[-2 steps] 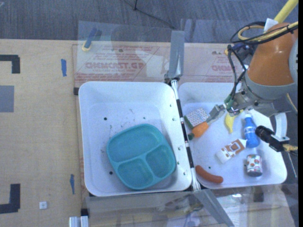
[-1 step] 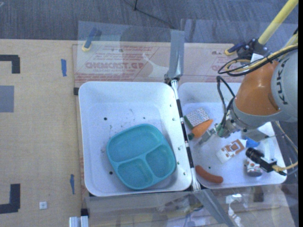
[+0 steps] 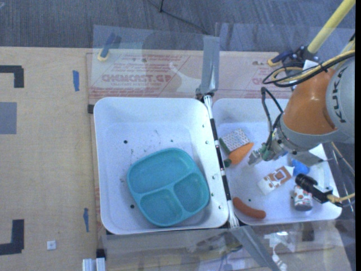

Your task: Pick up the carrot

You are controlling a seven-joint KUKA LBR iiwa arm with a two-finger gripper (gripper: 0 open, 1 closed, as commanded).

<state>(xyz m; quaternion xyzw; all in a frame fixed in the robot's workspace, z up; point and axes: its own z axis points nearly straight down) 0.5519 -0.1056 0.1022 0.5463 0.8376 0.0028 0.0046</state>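
The carrot (image 3: 241, 152) is a short orange piece with a green end, lying at a slant on the floor of the right bin (image 3: 255, 113) near its left wall. My gripper (image 3: 260, 153) hangs low over this bin, just right of the carrot's thick end and very close to it. Nothing shows between the carrot and the bin floor, so the carrot rests there. The grey arm with its orange band reaches in from the right and covers the bin's far right part.
A grey textured block (image 3: 235, 138) lies just behind the carrot. A brown sausage (image 3: 249, 208), a white and orange carton (image 3: 274, 179), a blue piece (image 3: 300, 167) and a small patterned can (image 3: 302, 199) share the right bin. A teal divided plate (image 3: 168, 186) sits in the left bin (image 3: 113, 129).
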